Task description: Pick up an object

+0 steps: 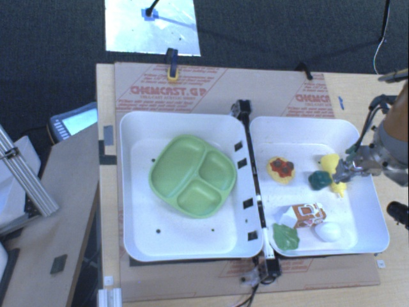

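1. Camera view, the layout: two shallow white bins sit side by side on the tabletop (105,190). The left bin (137,235) holds a green divided plate (193,176). The right bin (367,232) holds the small items the task can choose among.

2. Camera view, the candidates: a yellow piece with a red top (281,169) lies toward the middle of the right bin. A dark green lump (319,180) lies to its right, with a yellow toy (330,165) just beside it. Nearer the front edge are an orange-and-white carton (307,215), a white egg-like object (329,231) and a bright green piece (286,236).

3. Camera view, the arm: it reaches in from the right, and the gripper (344,171) is low in the right bin, close against the yellow toy and the dark green lump. Whether the fingers are spread or clenched, I cannot tell; they are too small and blurred here, and no item can be seen between them.

4. Step in hand, as a judgement: this looks like the descent or the grasp attempt on the cluster at the right side of the bin, with nothing lifted yet.

5. Next move, as a judgement: it calls for closing on one item alone, then rising straight up. The two neighbours lie so close that one may be nudged aside or caught along with the other.
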`<state>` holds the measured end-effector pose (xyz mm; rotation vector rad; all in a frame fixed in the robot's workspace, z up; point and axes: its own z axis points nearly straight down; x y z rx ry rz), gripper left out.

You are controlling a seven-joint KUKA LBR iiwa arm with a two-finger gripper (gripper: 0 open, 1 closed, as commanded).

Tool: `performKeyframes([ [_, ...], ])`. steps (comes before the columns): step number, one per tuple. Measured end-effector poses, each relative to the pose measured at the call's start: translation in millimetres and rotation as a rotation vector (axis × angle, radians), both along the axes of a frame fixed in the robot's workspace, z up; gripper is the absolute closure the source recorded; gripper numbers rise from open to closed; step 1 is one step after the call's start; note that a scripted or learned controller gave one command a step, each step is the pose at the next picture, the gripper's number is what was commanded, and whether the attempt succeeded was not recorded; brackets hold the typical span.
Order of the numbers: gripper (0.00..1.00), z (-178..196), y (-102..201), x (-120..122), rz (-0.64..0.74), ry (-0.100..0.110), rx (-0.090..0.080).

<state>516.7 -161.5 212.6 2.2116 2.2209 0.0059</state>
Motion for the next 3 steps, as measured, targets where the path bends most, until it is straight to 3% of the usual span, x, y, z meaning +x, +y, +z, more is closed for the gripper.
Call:
performKeyframes([
  [3,1.00,25,155,59,0.007,0.004,0.005],
])
